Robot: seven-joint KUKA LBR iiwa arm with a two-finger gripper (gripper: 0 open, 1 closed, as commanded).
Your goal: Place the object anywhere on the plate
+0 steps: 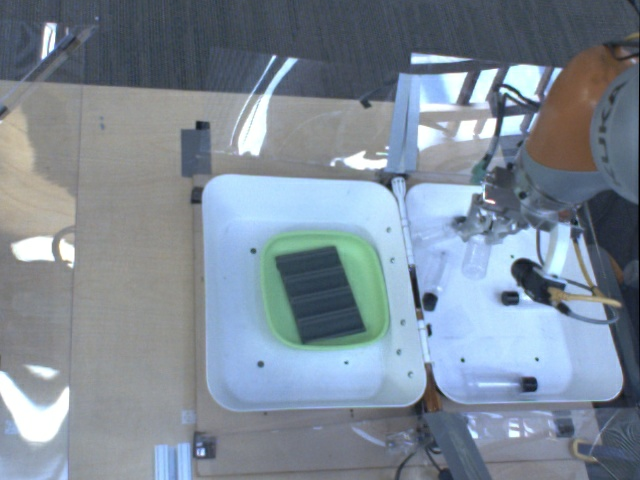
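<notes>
Over the far part of the right bin [585, 358] we see the gripper [482, 220], reaching in from the right on the grey arm [575, 118] with its orange band. We cannot tell whether it is released or clenched. Just on its near side shows a clear vial [475, 258]; we cannot tell whether the two touch. Left of all this, in the left bin [230, 353], the green plate [272, 268] sits near the middle, and the dark ribbed block [318, 294] lies flat on it, well apart from the gripper. Near the right bin's near edge lies a clear tube [500, 381] with a black cap. A small black piece [509, 297] rests mid-bin.
</notes>
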